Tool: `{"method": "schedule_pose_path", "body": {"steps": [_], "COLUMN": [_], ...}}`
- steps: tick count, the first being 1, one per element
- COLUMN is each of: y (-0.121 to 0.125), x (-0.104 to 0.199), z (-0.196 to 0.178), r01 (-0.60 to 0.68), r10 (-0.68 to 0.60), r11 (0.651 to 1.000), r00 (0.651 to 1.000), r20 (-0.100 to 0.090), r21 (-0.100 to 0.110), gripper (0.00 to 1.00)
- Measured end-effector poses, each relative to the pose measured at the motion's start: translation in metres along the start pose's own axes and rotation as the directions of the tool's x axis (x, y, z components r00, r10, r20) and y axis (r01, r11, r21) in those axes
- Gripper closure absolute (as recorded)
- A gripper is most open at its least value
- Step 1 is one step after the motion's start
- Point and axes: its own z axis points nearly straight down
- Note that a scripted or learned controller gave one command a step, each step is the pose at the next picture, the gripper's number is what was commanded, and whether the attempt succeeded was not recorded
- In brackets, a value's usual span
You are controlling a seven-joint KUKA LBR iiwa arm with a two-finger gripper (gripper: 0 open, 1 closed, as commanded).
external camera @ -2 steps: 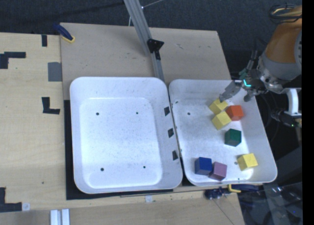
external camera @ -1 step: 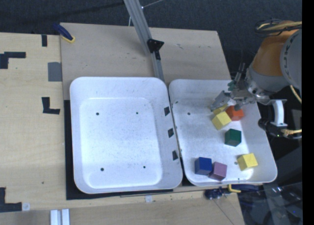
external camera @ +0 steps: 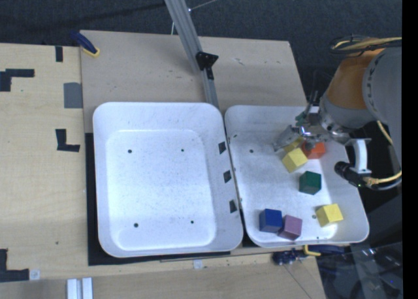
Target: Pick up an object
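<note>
Since my gripper (external camera: 302, 136) sits just at 12 o'clock of yellow cube (external camera: 294, 158) (finger state: can't tell), I'd center before closing.

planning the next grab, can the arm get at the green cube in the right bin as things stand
Probably yes: the green cube sits apart from the other blocks in the right white bin, nothing lies on top, and the gripper hovers close by.

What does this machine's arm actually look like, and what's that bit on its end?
The arm is bulky and rounded, grey with an orange band above the wrist. Yellow and black cables loop over its top and along its lower side. At its end sits a small metal tool of silvery and dark parts, much thinner than the arm.
</note>
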Motion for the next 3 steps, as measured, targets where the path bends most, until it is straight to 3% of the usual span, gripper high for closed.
{"method": "schedule_pose_path", "body": {"steps": [1, 3], "y": [-0.001, -0.005], "x": [0.001, 0.0], "z": [-0.006, -0.119], "r01": [0.001, -0.002], "r10": [-0.001, 0.002], "r11": [1.0, 1.0], "r00": [1.0, 1.0], "r20": [-0.003, 0.0], "r21": [0.005, 0.005], "gripper": [1.0, 1.0]}}
